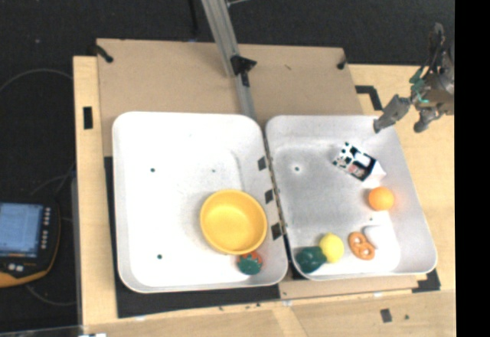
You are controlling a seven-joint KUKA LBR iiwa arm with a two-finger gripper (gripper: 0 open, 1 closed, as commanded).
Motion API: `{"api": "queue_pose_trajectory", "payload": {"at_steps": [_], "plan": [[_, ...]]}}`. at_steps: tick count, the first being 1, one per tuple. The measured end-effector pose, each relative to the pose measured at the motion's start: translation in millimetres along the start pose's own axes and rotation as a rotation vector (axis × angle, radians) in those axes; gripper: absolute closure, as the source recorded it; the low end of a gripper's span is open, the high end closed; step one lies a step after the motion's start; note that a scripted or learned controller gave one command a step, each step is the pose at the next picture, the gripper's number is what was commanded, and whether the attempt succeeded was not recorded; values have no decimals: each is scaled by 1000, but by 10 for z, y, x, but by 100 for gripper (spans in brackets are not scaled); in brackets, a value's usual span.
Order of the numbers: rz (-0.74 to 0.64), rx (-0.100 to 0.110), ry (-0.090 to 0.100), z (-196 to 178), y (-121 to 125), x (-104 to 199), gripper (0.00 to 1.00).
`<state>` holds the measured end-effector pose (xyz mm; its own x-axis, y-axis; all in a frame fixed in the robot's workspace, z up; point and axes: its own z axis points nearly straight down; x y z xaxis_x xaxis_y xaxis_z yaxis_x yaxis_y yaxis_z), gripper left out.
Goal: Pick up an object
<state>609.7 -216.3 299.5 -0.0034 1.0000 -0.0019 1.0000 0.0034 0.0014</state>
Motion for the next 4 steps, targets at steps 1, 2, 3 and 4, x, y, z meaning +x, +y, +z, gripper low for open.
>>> {"api": "queue_pose_trajectory", "payload": {"at_steps": [1,2,3,4], "plan": [[0,0,-1,-2,-1,-2,0],[3,6,0,594,70,-29,0],[4,7,1,1223,28,-67,0],[1,0,-2,1646,82,-57,0]]}}
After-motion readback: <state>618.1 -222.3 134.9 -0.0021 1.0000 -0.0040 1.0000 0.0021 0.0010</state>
